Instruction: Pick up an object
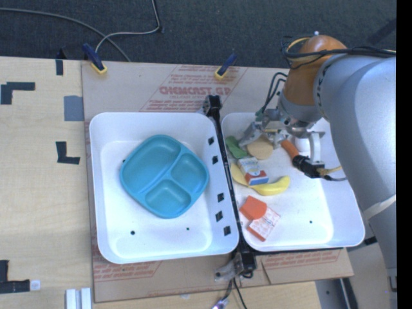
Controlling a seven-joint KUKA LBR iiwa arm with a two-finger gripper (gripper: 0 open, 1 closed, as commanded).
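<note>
The right bin (344, 221) holds several small things. A yellow banana (275, 185) lies near its middle, with a small white, red and blue box (253, 173) on the banana's left end. A beige round piece (261, 150) and a green piece (233, 149) lie at the bin's far left. An orange stick (289, 148) lies just to their right. My gripper (252, 132) hangs low over the far left part of this bin, right above the beige piece and the green piece. Nothing shows as held in it.
An orange block (253, 207) and a red-and-white packet (265, 224) lie near the right bin's front left. A blue divided plate (165, 175) lies in the left bin (103, 129). The grey arm covers the right bin's far right side.
</note>
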